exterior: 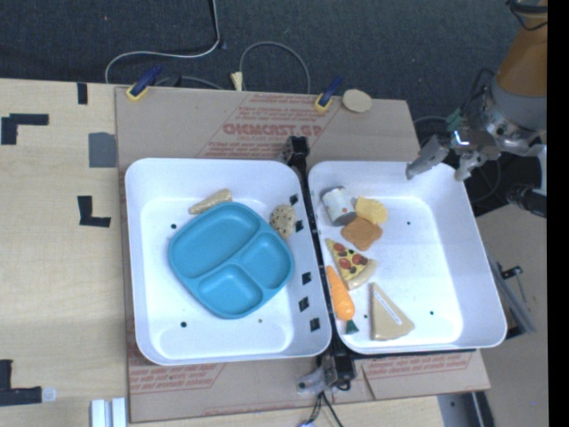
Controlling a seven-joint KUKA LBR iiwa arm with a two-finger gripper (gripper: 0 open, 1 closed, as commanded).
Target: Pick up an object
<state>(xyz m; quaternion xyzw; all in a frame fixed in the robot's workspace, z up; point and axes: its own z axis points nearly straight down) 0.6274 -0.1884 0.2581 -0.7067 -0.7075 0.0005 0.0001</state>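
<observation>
Right now the gripper [442,160] hangs over the upper right corner of the right bin [462,238], fingers spread apart and holding nothing. Nothing is lifted yet, so this looks like the approach step. The toy food sits along that bin's left side: a can [338,205], a pizza slice [350,261], a carrot [340,296] and a sandwich wedge [388,315]. Next, I'd guess, it must swing left over one piece and come down squarely.
</observation>
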